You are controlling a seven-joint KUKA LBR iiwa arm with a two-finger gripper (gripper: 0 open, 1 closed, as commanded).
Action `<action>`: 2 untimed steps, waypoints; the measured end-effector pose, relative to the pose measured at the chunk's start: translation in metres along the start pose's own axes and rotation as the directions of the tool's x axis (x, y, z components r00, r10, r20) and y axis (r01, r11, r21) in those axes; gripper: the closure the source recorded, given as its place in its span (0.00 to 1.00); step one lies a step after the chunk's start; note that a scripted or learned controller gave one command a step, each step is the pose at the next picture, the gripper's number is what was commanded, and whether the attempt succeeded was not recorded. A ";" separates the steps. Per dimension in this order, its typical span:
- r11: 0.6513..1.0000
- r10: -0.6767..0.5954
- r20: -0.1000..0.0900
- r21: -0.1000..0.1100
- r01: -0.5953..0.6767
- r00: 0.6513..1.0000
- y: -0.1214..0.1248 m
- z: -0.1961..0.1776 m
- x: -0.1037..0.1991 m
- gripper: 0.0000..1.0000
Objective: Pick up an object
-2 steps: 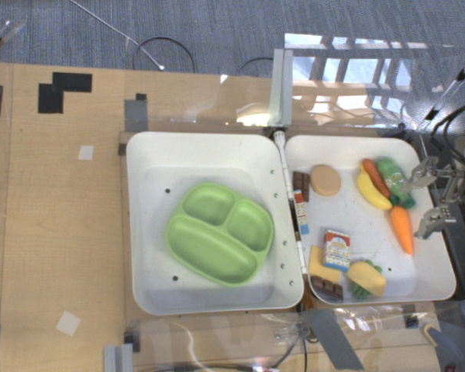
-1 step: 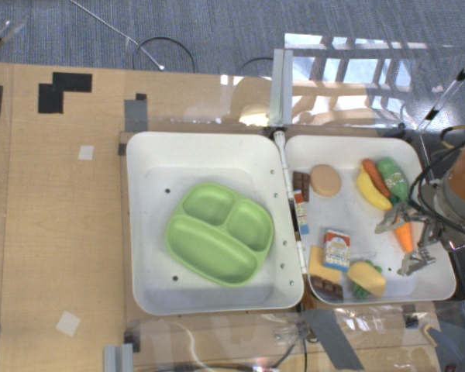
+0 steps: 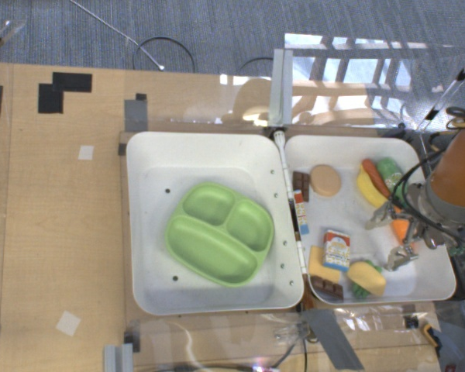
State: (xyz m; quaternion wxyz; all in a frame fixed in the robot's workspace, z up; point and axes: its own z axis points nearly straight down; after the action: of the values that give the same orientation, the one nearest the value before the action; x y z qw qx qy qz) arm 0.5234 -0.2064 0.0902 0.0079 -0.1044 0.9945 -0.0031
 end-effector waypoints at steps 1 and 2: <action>1.000 -0.008 0.015 0.006 0.008 1.000 0.000 -0.015 -0.006 1.00; 0.999 0.046 0.006 -0.001 -0.046 0.999 0.070 -0.169 -0.029 1.00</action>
State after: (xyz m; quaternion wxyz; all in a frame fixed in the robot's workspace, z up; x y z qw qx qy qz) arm 0.5345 -0.1312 0.2587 0.0110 -0.0814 0.9966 -0.0022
